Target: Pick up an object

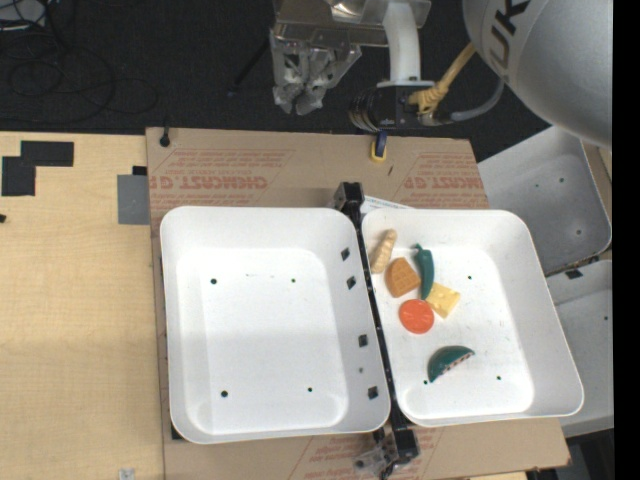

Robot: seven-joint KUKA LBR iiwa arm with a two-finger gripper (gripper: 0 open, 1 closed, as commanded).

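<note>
While the table (60, 298) is showing its pale wood along the left, we are seeing a brown cardboard sheet (250, 173) lying under both bins. The left bin (185, 233) is sitting on that sheet, touching the right bin (545, 368) along a line of black clips (362, 340).

Just inside the right bin's left wall, we are finding the objects gathered close together. A tan, finger-shaped piece (383, 251) is lying nearest the divider, with an orange-brown wedge (402, 277) beside it. A dark green pepper-like piece (425, 268) is leaning along the wedge's right side, and a small yellow block (443, 300) is resting just below it. A red-orange disc (416, 316) is lying next to that block, and a green crescent slice with a red edge (450, 361) is sitting apart, lower in the bin.

Above the bins, over the dark background, the pincer (310, 88) is hanging with nothing between its fingers; we cannot tell how wide it is standing. The grey arm (555, 38) is filling the upper right corner.
</note>
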